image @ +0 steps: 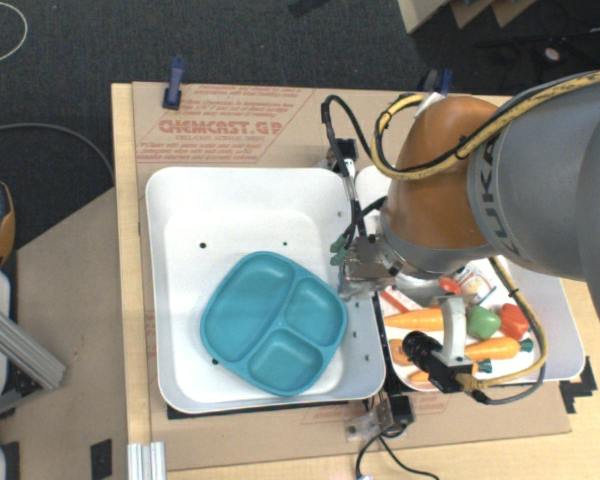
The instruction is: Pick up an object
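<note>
A teal divided plate [273, 320] lies in the left white bin [180, 218], toward its front right. The arm's orange band [440, 183] and grey wrist hang over the wall between the two bins. The gripper [348, 268] reaches down at the left bin's right wall, just beside the plate's upper right edge. In the right bin [565, 343] lie toy foods: an orange carrot [417, 320], another orange piece [492, 349], a green piece [485, 322] and a red piece [513, 320], partly hidden by the arm.
Black cables loop around the wrist and over the right bin. A cardboard sheet [220, 123] with red print lies under the bins. A blue clamp [173, 81] sits at the bench's back edge.
</note>
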You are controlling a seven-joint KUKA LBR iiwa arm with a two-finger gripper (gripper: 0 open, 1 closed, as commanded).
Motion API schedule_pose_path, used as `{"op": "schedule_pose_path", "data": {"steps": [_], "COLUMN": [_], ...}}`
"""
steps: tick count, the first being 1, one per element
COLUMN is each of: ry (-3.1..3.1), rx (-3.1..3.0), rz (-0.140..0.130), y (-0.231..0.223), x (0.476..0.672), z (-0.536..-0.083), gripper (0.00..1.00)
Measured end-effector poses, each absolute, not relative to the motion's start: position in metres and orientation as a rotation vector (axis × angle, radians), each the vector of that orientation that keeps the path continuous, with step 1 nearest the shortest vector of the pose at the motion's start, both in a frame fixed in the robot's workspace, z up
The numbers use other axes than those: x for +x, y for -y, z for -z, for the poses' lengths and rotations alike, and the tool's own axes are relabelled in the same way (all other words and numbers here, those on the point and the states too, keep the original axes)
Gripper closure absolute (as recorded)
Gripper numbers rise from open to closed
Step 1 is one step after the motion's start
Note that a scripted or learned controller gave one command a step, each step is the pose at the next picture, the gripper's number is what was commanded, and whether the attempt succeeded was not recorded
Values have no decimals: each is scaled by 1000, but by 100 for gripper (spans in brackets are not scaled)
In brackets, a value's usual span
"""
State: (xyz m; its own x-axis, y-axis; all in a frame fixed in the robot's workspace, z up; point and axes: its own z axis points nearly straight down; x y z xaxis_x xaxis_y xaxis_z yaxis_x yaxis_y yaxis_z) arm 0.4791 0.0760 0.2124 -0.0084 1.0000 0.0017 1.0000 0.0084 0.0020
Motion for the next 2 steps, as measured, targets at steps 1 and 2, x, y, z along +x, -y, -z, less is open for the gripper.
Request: {"op": "schedule_pose_path", "data": {"steps": [1, 2], "ry": [-2225, -2216], "rx": [2210, 2217], "rz": [-18, -16], "y": [-111, -88], "x": [480, 480], "z": [-318, -408], "gripper": [100, 100]}}
